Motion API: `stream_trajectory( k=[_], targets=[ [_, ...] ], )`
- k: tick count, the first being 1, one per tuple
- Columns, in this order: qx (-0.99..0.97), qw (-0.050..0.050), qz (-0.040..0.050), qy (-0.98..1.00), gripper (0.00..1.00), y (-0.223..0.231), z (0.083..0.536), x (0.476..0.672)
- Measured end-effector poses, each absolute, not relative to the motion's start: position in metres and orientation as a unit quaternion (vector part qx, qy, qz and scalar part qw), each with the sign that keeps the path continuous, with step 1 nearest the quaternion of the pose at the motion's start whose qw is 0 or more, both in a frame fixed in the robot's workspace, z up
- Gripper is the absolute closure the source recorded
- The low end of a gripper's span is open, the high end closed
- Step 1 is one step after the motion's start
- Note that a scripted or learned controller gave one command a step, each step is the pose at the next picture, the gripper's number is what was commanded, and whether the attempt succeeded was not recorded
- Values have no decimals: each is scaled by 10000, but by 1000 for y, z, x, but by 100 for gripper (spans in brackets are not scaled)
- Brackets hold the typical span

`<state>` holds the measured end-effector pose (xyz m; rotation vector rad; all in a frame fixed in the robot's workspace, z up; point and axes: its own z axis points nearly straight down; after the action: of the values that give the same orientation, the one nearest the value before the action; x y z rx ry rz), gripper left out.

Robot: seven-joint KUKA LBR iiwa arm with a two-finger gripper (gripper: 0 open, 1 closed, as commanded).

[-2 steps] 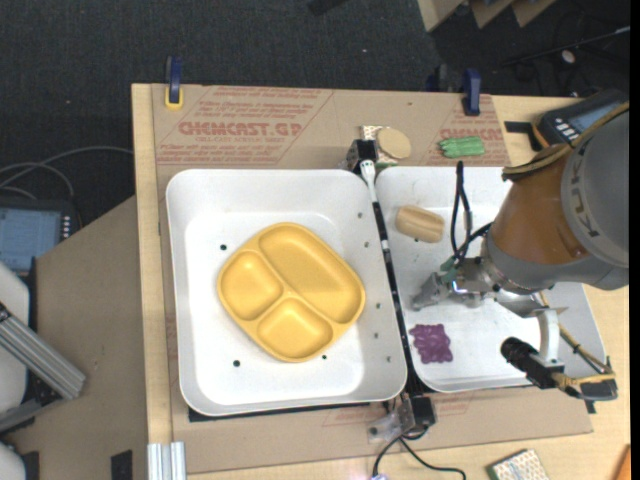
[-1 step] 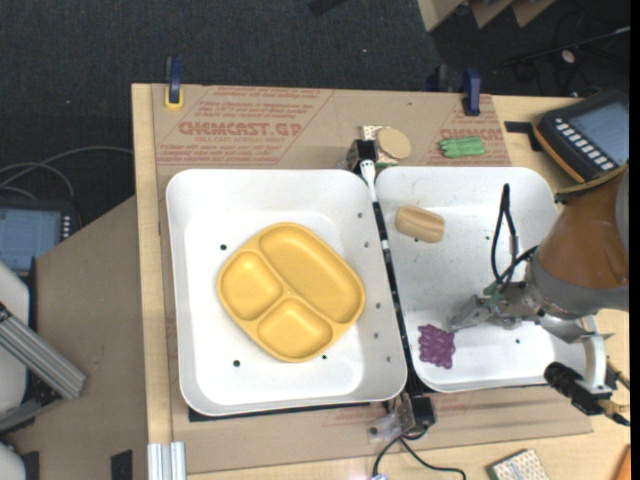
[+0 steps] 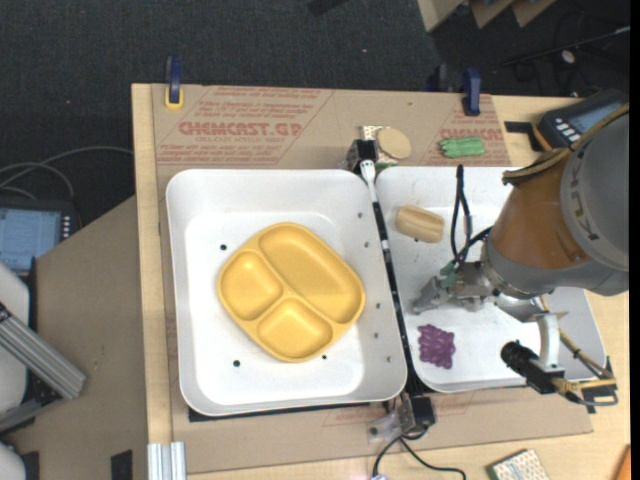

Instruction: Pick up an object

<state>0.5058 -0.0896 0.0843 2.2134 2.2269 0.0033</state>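
Grapes [image 3: 436,345] sit near the front of the right bin [image 3: 480,373], just below the gripper [image 3: 440,290], jaws' state unclear, nothing visibly held; looks like pre-grasp, so next move needs centering over them, then descent.

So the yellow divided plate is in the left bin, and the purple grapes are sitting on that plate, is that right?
Not quite. The yellow divided plate does lie in the left bin, but the camera view shows the purple grapes on the floor of the right bin, apart from the plate, just below the gripper.
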Motion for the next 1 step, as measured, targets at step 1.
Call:
stream_trajectory(
  k=[1],
  targets=[
    [7078, -17, -7, 7064, 0, -103, 84, 478]
  ],
)
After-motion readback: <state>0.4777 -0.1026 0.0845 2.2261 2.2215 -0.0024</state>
